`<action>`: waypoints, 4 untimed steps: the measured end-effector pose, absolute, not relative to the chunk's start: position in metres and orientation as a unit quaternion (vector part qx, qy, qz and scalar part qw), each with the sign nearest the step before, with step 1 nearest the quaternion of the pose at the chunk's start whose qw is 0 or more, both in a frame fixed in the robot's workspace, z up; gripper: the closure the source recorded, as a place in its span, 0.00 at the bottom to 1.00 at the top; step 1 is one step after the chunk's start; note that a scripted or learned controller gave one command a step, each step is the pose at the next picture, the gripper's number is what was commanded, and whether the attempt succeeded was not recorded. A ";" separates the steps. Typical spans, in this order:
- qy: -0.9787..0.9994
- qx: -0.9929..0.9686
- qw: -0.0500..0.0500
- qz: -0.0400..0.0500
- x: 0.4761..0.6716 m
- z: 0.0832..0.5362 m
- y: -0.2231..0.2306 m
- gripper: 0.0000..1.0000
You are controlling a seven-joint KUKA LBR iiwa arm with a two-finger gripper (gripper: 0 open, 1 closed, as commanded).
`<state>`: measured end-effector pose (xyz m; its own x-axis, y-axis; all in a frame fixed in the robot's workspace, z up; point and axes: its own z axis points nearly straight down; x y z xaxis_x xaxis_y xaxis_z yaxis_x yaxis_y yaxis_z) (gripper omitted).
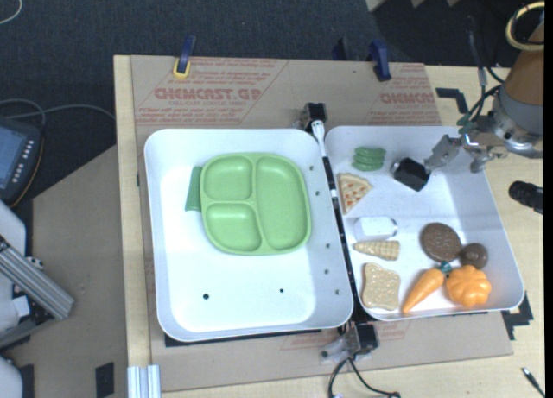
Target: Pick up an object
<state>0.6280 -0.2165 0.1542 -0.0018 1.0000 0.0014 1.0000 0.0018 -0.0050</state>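
Poised with gripper (478, 144) over the right bin's (486, 206) far side, grasp impossible to tell. Near nine o'clock, green disc (370, 158), pizza slice (352, 189); beyond, green plate (256, 202). Toward six o'clock, cookie (441, 240), pumpkin (467, 286), carrot (423, 290).

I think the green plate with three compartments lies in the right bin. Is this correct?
Not correct. The camera view shows the green plate with three compartments lying in the left bin. The right bin holds toy food instead.
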 end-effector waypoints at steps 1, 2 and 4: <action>-0.708 -0.706 0.001 -0.001 0.639 0.101 -0.216 0.00; -0.708 -0.706 -0.002 -0.005 0.645 0.094 -0.214 0.00; -0.708 -0.707 -0.005 -0.002 0.651 0.177 -0.219 1.00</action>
<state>0.6510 -0.2191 0.1767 -0.0014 1.0000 -0.0041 1.0000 0.0014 0.0090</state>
